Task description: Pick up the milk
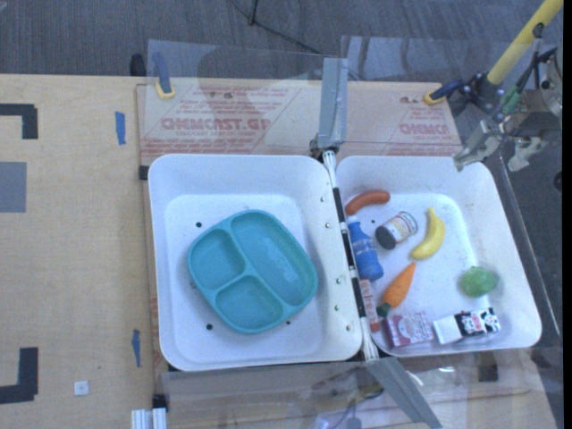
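Gripper [490,143] well apart from milk [466,325]

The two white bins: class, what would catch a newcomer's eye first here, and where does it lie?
The big teal divided plate lies alone in the left bin. In the right bin, small foods lie scattered: a yellow banana upper middle, a carrot below it, a green ball right, and the black-and-white milk carton at the near edge.

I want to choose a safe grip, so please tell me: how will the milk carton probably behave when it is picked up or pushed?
The milk carton lies on its side, so it probably slides rather than tips. Its boxy shape suggests flat faces that grip well. It sits against the right bin's near wall, leaving little room.
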Robot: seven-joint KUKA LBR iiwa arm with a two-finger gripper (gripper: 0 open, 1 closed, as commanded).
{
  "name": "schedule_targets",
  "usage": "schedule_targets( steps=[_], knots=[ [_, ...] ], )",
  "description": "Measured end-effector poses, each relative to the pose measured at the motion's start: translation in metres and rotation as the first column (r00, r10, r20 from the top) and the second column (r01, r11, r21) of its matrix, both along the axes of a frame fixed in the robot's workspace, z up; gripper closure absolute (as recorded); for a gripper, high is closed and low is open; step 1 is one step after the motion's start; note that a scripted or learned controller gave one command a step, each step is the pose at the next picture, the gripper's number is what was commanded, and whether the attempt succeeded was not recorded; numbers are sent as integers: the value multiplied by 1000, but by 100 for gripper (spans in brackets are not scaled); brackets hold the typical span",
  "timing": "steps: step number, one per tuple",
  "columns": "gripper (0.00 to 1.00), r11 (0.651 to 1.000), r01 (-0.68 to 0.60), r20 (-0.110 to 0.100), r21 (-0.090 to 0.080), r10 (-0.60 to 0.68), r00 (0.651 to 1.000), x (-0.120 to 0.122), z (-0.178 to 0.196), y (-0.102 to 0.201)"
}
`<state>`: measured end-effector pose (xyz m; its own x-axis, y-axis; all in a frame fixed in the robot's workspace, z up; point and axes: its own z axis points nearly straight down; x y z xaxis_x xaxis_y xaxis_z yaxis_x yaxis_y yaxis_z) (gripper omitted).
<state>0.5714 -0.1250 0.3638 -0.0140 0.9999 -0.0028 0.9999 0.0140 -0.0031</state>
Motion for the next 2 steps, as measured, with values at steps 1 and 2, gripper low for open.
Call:
schedule_targets(
  steps=[1,2],
  knots=[
    [0,997,-71,2,0,71,997,32,35,-6],
    [0,999,-39,-2,3,39,999,14,-151,-59]
  ],
)
